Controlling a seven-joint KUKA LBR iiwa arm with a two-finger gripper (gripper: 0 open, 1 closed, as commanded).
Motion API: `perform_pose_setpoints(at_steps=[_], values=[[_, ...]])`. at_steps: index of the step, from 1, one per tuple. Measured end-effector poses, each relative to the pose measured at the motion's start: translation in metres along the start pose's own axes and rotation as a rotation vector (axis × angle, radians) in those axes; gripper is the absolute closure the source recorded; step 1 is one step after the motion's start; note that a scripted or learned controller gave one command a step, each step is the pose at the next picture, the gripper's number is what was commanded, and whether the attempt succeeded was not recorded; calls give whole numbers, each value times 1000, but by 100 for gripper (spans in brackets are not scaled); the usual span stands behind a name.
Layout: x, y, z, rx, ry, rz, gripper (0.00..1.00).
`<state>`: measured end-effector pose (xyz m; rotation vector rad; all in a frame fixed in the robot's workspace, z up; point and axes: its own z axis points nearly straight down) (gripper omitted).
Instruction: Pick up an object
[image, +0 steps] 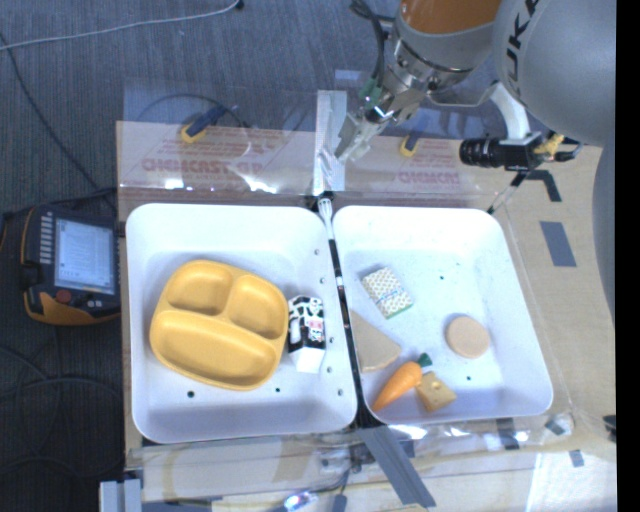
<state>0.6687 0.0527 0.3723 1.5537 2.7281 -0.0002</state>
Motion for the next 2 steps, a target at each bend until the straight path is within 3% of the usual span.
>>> perform_pose_setpoints(at_steps=[1,2], values=[[8,2,74,2,0,-278,100],[-5,-43,26,-1,-1,-650,100]])
